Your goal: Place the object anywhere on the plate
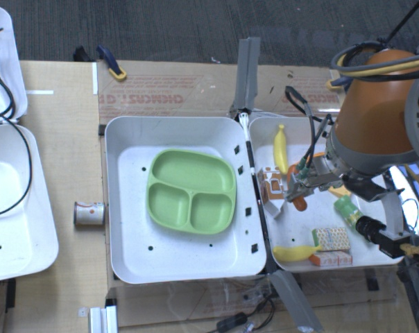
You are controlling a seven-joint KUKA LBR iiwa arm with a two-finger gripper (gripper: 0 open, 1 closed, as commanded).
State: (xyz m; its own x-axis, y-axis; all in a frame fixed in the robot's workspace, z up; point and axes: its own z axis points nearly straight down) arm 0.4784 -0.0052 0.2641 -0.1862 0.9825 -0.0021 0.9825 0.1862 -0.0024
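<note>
Plate [192, 191], the green three-compartment one, lay alone in the middle of the left bin [126, 207] while my arm [376, 109] worked over the right bin [376, 255], where the loose objects were heaped. That split looked deliberate to me: pick stock on one side, a bare target on the other, so anything carried across the divider could be set down on any compartment.

From my remote seat I saw the tool [297, 186] low over the left half of the right bin, just beside an orange-and-white carton [272, 184] and close under the upright banana [281, 150]. Something small and red-orange [301, 202] showed right at its tip, touching or nearly so. I could not tell whether the tool was spread or closed, nor whether that red piece was actually gripped; wrist and cables covered too much.

Elsewhere in that bin lay a second banana [295, 253] along the near wall, a patterned box [332, 238] with a red-edged pack [331, 259] beside it, and a green bottle [347, 210]. Outside, on the worktop [64, 116], a small can [89, 214] rested left of the plate's bin.

I judged the pick unfinished, the plate waiting.
</note>
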